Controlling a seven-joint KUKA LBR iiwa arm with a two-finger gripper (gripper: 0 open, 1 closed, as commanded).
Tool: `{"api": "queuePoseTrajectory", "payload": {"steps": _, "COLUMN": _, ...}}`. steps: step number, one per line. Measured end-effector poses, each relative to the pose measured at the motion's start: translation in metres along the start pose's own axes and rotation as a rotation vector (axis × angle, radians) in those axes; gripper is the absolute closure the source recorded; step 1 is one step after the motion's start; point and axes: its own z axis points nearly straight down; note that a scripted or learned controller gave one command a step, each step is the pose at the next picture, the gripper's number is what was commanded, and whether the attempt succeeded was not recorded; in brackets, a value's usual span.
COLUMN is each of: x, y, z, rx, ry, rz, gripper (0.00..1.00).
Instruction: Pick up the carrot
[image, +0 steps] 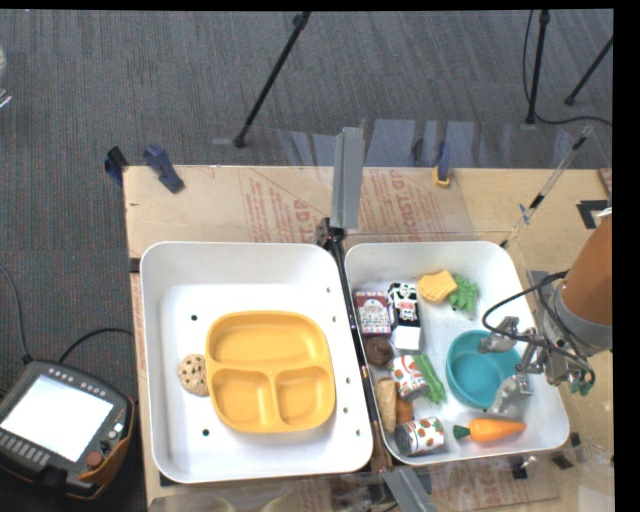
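The carrot (492, 430), orange with a small green top at its left end, lies flat near the front right corner of the right bin (500, 255). My gripper (507, 367) reaches in from the right, just behind the carrot. It hovers at the right rim of a teal bowl (475, 372). Its two silver fingers (515, 390) stand apart, with nothing held between them. The carrot is a short way in front of the nearer finger and not touching it.
The right bin also holds a strawberry-print can (420, 436), a second can (408, 376), a green bean pod (432, 378), a yellow wedge (437, 286), a green leafy piece (463, 293) and small cartons (402, 300). The left bin holds a yellow divided tray (270, 372) and a cookie (192, 373).
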Motion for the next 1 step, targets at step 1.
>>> {"api": "queuePoseTrajectory", "payload": {"steps": 1, "x": 0.0370, "y": 0.0557, "z": 0.0474, "rx": -0.003, "ry": 0.007, "rz": -0.173, "gripper": 0.00}}
